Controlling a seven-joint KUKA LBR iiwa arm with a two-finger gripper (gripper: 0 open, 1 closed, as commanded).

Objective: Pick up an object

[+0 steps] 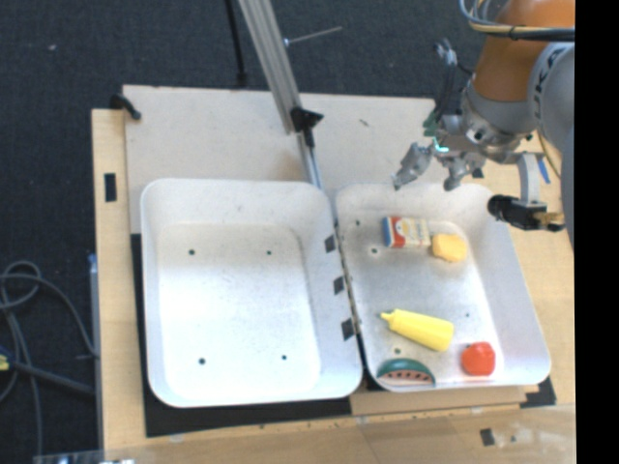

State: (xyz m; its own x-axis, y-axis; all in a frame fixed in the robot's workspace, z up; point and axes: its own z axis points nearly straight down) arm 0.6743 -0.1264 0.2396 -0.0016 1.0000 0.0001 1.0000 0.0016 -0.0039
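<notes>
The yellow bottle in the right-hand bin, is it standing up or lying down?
Lying down. The yellow bottle rests on its side on the floor of the right bin, its narrow cap end pointing toward the left bin.

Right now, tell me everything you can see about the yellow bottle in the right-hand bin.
The yellow bottle looks like a plastic squeeze bottle, mustard-coloured, with a narrow nozzle at its left end. It lies on its side, slanting slightly down to the right, on the floor of the right bin. A watermelon slice lies just below it and a red tomato to its lower right. Nothing grips it.
</notes>
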